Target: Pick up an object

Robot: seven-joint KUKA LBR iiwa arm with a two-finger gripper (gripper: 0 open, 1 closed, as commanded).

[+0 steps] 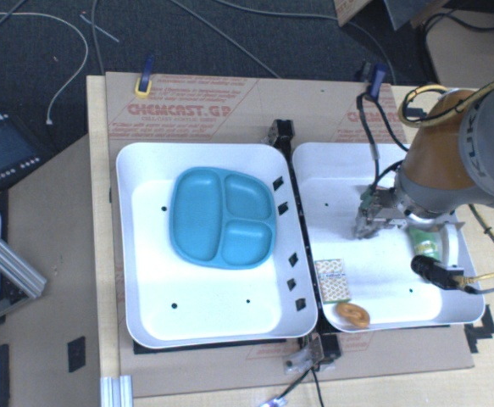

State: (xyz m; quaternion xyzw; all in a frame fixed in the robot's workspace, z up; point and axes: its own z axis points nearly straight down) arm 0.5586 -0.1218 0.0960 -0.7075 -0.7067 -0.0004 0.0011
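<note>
The grey arm point(475, 155) with its orange band reaches in from the right and bends down over the right bin point(340, 172), its wrist pointing toward the bin floor. The tool point(368, 225) hangs low near the middle of that bin, just above or on the white floor; I cannot tell how it is set or whether anything is in it. A green object point(425, 245) lies just right of the tool, partly hidden under the wrist. A small patterned packet point(332, 280) rests near the bin's near left corner, with a round orange-brown item point(353, 315) just nearer, against the near rim. The left bin point(145, 227) carries a blue divided plate point(223, 217). Both bins sit on the surface point(230, 100).
</note>
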